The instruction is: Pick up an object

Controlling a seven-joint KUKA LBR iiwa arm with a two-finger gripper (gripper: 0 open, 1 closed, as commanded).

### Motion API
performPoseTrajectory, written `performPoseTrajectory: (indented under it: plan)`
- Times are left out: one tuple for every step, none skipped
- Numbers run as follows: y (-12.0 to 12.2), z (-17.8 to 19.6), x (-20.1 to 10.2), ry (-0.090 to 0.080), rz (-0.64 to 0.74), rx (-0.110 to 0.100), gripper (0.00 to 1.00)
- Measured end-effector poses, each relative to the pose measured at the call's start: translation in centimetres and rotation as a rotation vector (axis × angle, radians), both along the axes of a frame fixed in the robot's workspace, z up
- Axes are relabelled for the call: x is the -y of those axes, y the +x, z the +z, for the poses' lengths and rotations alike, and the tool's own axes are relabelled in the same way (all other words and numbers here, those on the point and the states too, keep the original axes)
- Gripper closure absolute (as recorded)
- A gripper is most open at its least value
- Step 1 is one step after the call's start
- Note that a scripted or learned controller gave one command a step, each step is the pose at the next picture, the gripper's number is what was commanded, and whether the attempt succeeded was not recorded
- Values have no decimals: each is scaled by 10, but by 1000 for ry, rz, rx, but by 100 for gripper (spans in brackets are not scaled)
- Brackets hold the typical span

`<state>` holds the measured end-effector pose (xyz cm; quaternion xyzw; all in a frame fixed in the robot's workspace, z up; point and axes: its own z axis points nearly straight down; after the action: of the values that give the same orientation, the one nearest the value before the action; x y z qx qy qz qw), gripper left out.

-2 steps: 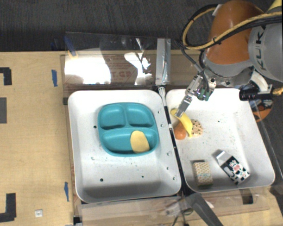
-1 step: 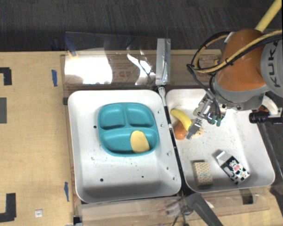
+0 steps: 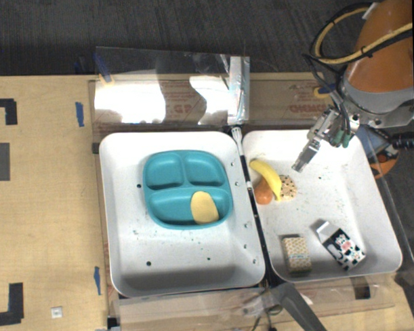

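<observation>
hand (image 3: 303,160) hangs over the right shallow white bin (image 3: 370,189), tilted toward the curved yellow banana (image 3: 267,177); likely lining up a pick. can't tell if it is apart or together. banana lies by the bin's left wall, touching a small orange ball (image 3: 263,194). left bin (image 3: 121,219) holds a teal divided plastic tray (image 3: 186,188) with a yellow oval (image 3: 204,207) in its lower compartment.
</observation>
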<state>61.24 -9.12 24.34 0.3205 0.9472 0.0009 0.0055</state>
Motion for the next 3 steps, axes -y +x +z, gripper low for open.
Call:
performPoseTrajectory:
  plan:
    - [1,9,-2,2,2,3,100]
    - [13,-4,-3,2,-31,-5,100]
    - [-35,28,-11,1,82,-6,100]
